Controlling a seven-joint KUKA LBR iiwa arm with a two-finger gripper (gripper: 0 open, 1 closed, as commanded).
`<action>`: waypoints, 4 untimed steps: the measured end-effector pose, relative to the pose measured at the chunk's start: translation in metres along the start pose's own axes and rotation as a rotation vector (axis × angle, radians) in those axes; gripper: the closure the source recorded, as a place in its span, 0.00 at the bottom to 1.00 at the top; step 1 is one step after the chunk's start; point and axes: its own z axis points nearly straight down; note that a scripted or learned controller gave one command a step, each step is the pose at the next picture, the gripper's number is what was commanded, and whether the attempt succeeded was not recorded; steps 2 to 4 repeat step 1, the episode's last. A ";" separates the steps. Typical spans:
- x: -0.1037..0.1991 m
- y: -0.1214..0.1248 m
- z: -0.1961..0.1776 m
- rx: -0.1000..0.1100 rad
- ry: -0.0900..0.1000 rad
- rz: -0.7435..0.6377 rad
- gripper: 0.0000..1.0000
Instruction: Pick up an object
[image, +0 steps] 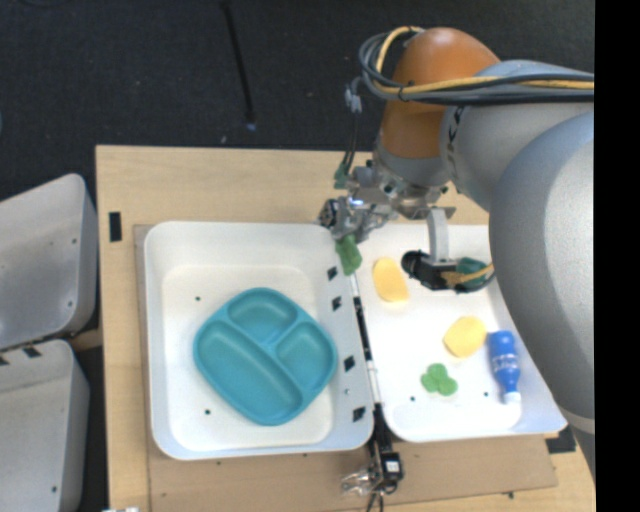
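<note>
Bins sat side by side on the counter (120, 180). The left bin (152, 330) had a blue-green plate (265, 355) with three parts in it. The right bin (470, 425) had two yellow pieces, one near the top (390, 281) and one lower down (464, 337). It also had a little green lump (437, 380) and a blue bottle (503, 366).

The tool (346, 230) hung over the top end of the wall between the two bins. A small green piece (349, 256) was right under its tip, touching it or almost touching it. The piece was longer than it was wide, and its long side ran up and down in the view, in line with the tool. So the thing to pick up lay straight below the tool, not off to one side.

I could not tell if the tool was wide or narrow, because its tip was small and dark in the view. I also could not tell if the green piece was really in its grip or only lay under it on the wall.

The grey arm (540, 200) came in from the right, high over the right bin. Its orange band (435, 90) sat above the wrist, and the wrist pointed down and a bit to the left.

I think the next move depended on that grip. If the piece was held, a straight lift would do.
</note>
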 end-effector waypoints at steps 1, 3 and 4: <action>0.047 -0.002 -0.015 0.001 0.001 -0.001 1.00; 0.047 -0.002 -0.015 0.001 0.001 -0.001 1.00; 0.047 -0.002 -0.015 0.001 0.001 -0.001 1.00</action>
